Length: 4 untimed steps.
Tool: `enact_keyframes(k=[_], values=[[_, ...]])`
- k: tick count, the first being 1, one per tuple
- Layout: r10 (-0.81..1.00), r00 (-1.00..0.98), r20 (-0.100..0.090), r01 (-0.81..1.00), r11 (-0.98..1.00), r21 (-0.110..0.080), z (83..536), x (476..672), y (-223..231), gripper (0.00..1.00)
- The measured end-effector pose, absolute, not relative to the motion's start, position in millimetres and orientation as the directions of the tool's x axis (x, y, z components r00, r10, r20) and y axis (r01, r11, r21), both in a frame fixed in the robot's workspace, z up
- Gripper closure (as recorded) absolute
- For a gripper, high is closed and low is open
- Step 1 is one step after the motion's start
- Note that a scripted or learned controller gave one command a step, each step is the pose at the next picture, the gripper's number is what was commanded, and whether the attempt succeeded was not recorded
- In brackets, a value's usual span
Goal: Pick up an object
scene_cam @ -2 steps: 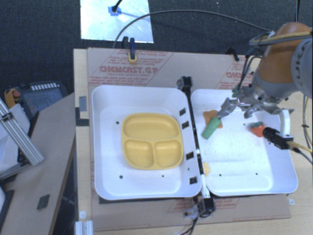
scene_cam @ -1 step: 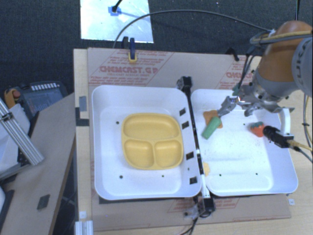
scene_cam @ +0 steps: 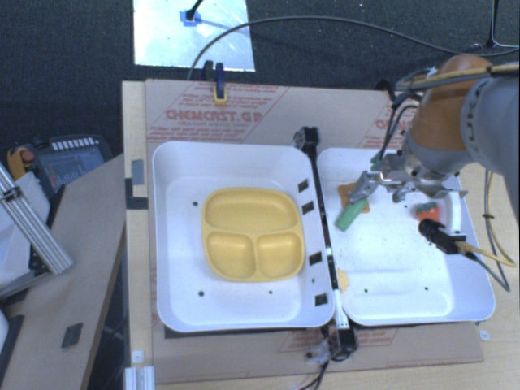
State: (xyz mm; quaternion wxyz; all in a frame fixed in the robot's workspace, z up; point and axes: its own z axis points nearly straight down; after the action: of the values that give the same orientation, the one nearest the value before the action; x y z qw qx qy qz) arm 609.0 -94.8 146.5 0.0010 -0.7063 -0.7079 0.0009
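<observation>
Where the 2 white bins sit side by side, the left bin (scene_cam: 175, 218) holds 1 yellow tray (scene_cam: 252, 234) with 3 hollows in it; the right bin (scene_cam: 406, 295) holds the small things. There is 1 green block (scene_cam: 351, 214) near the far left part of the right bin, lying tilted; 1 flat orange piece (scene_cam: 351, 192) lies just under and beside its far end; 1 small red and orange thing (scene_cam: 427, 212) lies to the right, close under the arm; 1 tiny yellow bit (scene_cam: 342, 280) sits by the near left wall of that bin. The gripper (scene_cam: 364, 187) hangs over the orange piece and the far end of the green block; its fingers look spread apart, with nothing between them. The grey arm (scene_cam: 487, 128) with its orange band (scene_cam: 443, 108) comes in from the right and covers the far right corner of the bin; black cables hang beside it. Both bins rest on a brown cardboard sheet (scene_cam: 244, 112) on a wooden bench (scene_cam: 89, 242); the floor behind is dark carpet with 1 shiny square plate (scene_cam: 191, 23) on it; 1 grey control pad (scene_cam: 65, 165) lies at the left.
</observation>
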Motion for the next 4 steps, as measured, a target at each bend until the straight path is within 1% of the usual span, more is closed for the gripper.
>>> enact_keyframes(k=[1, 2, 3, 4], values=[[1.0, -0.001, 0.0, 1.0, 0.001, -0.003, 90.2, 617.3, -96.8, 0.0], [1.0, -0.001, 0.0, 1.0, 0.001, 0.0, 84.7, 618.0, -96.6, 0.0], [1.0, 0.0, 0.0, 1.0, 0.0, 0.004, 96.4, 619.1, -96.8, 1.0], [1.0, -0.005, -0.001, 1.0, 0.005, 0.007, 143.4, 626.5, -91.4, 1.0]])
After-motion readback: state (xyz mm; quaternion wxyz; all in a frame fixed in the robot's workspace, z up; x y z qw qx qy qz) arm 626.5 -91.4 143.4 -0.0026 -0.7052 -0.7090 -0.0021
